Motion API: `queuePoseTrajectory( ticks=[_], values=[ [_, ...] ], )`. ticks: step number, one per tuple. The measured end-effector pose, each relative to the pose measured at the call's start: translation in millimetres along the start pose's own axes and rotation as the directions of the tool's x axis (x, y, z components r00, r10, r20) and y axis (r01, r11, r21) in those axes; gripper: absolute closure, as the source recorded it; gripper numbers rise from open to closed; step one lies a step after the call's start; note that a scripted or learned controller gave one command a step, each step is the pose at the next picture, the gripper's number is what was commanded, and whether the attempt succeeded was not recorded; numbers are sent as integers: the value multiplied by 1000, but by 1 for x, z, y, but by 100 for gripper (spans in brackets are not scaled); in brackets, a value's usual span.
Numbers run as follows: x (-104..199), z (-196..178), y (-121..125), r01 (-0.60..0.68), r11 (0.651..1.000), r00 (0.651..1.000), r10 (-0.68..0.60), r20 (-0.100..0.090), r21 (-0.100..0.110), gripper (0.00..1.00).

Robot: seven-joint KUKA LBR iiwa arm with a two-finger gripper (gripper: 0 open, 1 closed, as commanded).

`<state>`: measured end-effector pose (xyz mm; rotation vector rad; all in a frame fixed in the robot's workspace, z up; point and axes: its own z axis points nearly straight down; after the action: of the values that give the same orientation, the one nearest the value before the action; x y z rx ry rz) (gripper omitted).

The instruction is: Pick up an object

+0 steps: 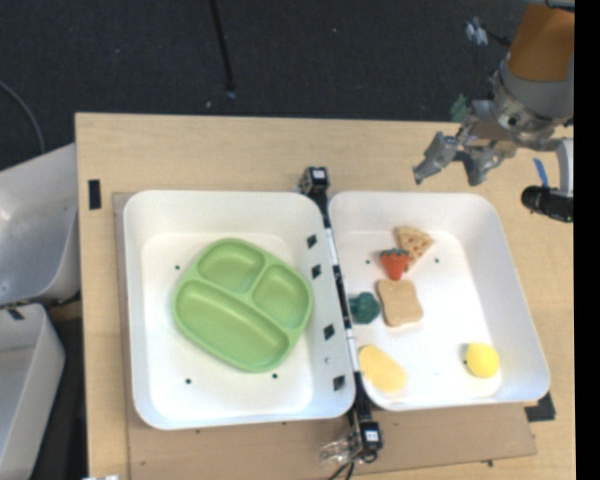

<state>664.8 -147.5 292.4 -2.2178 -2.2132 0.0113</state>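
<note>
Approach step, nothing grasped yet. Gripper (458, 161) hangs above the worktop (230, 148) just beyond the far rim of the right bin (515, 268), jaws apart, nothing between them. Candidates lie in that bin: pizza slice (413, 239), red piece (395, 263), toast (399, 303), teal piece (364, 308), pale yellow piece (382, 369), yellow ball (481, 360). Judgement: the ball sits well apart from the rest, so it is the cleanest target; centre over it, descend straight. Left bin (150, 268) holds a green tray (242, 304).

Two white bins (130, 268) — one green plate (242, 305), six toy foods (399, 302).
</note>
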Motion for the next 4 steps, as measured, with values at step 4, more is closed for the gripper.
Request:
queuePoseTrajectory(
  ticks=[4],
  values=[
    [-1,141,9,4,1000,1000,-4,3,-10,0]
  ],
)
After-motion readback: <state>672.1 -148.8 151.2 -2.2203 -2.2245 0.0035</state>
